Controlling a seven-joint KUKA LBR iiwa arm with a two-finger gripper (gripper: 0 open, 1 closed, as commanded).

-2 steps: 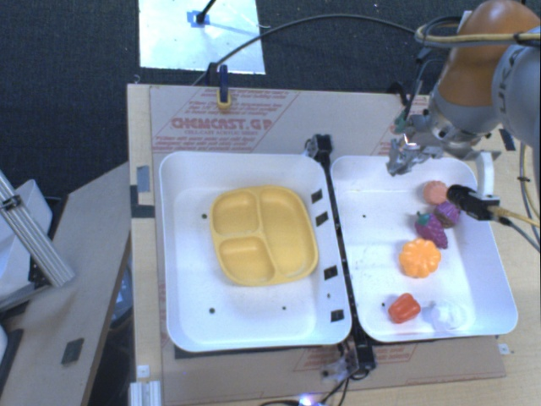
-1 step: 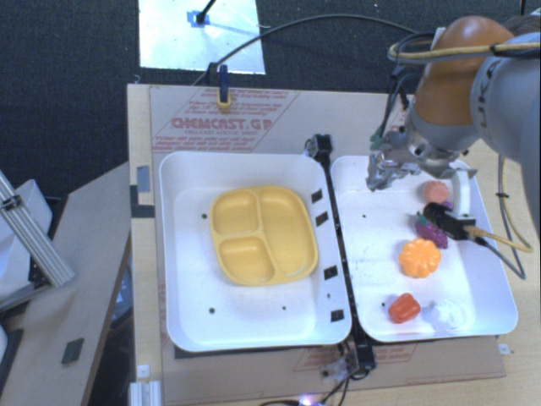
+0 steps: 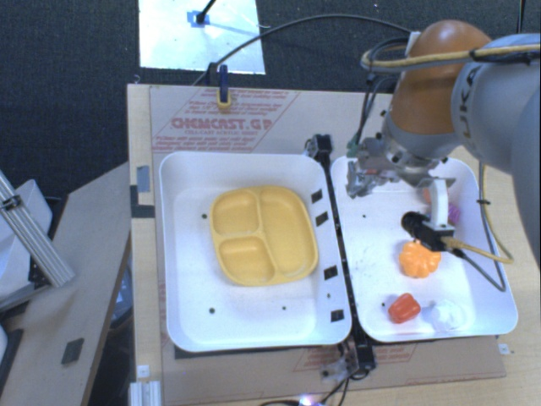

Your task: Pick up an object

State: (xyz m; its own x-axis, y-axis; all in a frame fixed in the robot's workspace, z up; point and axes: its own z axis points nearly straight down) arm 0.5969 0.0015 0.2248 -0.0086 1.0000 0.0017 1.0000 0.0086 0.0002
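Gripper hovering in the right bin

We are seeing the gripper hanging over the upper left part of the right bin; we cannot tell its state. An orange object and a red object are lying lower in this bin. A yellow divided tray is resting in the left bin.

Bright, even overhead light washes both white bins almost shadowless, a glaring pale patch on the dark floor far beyond the gripper, whose fingers look soft and slightly blurred, edges grainy.
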